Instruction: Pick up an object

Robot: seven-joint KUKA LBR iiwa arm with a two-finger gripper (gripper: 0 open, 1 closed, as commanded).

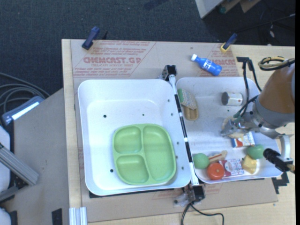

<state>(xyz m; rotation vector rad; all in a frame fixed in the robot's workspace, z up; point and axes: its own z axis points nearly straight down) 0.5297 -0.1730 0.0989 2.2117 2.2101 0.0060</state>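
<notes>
The right bin (206, 128) holds several small items. A tan and grey sponge-like piece (189, 102) lies by its left wall, and a grey cylinder (232, 98) sits near the back. Along the front are a green ball (200, 160), a red tomato (216, 171), a printed packet (233, 167), a yellow piece (251, 165) and a green piece (256, 151). My gripper (233, 128) is low in this bin at mid-right, just left of a small white box with red and blue print (244, 140). The arm's orange band (280, 92) is above it.
The left bin (93, 125) holds a light green divided plate (143, 153). A blue and white bottle (206, 64) lies on the bench behind the right bin. Clamps sit at the back edge (90, 38) (228, 42). Black cables run at the right (246, 78).
</notes>
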